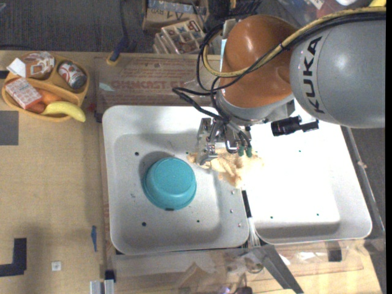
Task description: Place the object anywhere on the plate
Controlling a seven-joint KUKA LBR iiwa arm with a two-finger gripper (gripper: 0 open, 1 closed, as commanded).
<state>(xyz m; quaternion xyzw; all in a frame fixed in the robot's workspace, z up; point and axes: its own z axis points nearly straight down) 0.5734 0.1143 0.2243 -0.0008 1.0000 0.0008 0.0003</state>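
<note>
End effector (222, 144), grip state unclear, hovers over a tan object (229, 164) at three o'clock of the teal plate (170, 182).

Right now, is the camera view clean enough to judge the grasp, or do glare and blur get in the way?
Camera view: the right bin is overexposed, nearly washed out; the pale object under the gripper is soft and smeared, its outline unclear against the white; the blue plate in the left bin is sharp, casting a faint shadow.
</note>
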